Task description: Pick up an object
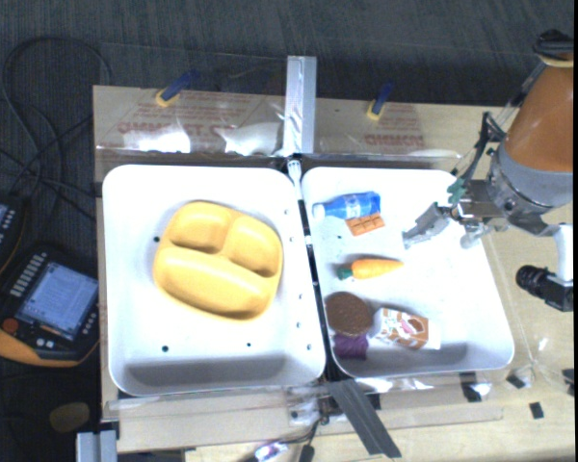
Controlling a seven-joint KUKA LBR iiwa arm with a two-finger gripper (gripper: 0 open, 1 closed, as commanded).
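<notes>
**Two bins, one hand poised over the right one**

Two shallow white bins sit side by side on the wooden surface. The left bin carries a big yellow bread-shaped foam block. The right bin carries the smaller things: a blue plastic bottle lying on its side, a small orange brick-patterned piece just beside it, an orange toy carrot with a green top, a round brown disc, a purple lump and a brown-and-white printed packet.

From where I stand, the grey arm's hand hangs over the upper right part of the right bin with nothing between its fingers; they look parted. The carrot seems the nearest candidate. It lies below and to the left of the hand, well apart from it, its long axis running nearly left to right with the green end pointing at the divider. To my eye, fingers closing across that axis would suit it best.
</notes>
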